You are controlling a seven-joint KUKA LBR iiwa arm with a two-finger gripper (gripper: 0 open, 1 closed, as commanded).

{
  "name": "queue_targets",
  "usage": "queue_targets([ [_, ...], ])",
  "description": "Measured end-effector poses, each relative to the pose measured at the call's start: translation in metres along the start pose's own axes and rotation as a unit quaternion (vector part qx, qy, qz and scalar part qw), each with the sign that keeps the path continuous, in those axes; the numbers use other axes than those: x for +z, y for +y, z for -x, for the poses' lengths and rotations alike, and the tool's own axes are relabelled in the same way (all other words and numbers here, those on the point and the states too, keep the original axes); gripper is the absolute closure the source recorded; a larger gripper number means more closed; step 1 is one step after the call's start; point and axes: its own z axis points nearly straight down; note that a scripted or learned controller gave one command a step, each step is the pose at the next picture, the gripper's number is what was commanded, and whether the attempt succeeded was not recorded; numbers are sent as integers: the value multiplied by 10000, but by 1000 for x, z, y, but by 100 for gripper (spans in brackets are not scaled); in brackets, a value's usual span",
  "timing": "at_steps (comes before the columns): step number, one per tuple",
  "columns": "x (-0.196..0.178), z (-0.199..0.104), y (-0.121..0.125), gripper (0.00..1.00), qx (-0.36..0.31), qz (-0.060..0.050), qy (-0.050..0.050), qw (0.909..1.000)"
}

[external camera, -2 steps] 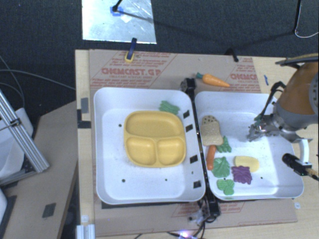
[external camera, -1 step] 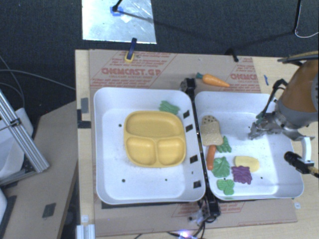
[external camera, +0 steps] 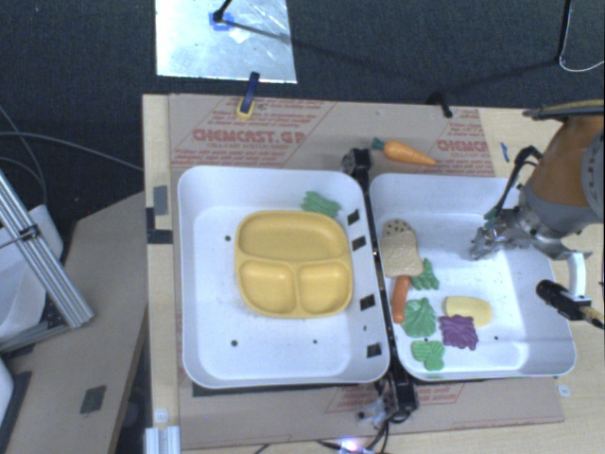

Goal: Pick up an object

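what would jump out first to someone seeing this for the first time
The yellow divided tray in the middle of the left bin stands out most. Next, the toy foods clustered at the right bin's near-left side, and a carrot lying outside on the board behind it.

You have a bench point(external camera: 312, 121) carrying two white bins side by side, the left bin point(external camera: 203, 282) and right bin point(external camera: 539, 348). A carrot point(external camera: 405, 152) lies behind them, with possibly a clip point(external camera: 249, 96) further back.
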Motion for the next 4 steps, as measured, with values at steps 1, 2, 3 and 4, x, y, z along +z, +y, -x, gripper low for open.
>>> queue_targets([
  [1, -12, 0, 1, 100, -9, 15, 0, 10000],
  [2, -23, -1, 2, 100, -19, 32, -2, 10000],
  [3, -34, -1, 3, 100, -29, 50, -3, 10000],
  [4, -45, -1, 4, 100, -37, 69, -3, 10000],
])
